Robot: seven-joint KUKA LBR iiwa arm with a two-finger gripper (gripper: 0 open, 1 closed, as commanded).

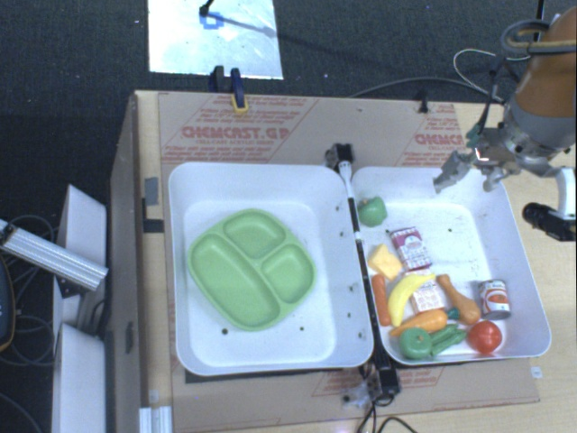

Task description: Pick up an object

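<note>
Jaws (467, 171) hang above the far rim of the right bin (518, 233), fingers spread and nothing between them; the arm enters from the right.

Candidate things lie in the right bin, mostly toward its near half: an apple (371, 210) alone by the divider; a carton (410, 247); a cheese wedge (385, 262); a banana (407, 291); a carrot (420, 320); a drumstick (458, 299); a can (493, 298); a tomato (485, 336); a pepper (416, 342).

Judged as toy food: light, stiff, smooth plastic, apt to slip or roll (the round ones especially). The apple stands apart from the rest and offers the clearest approach, taken across its middle; the can, gripped on its sides, is a second choice.

The near cluster is packed, pieces touching or overlapping; little room for fingers there. The far half of the bin floor is open; walls are low. The left bin (194, 197) holds a green tray (252, 269).
</note>
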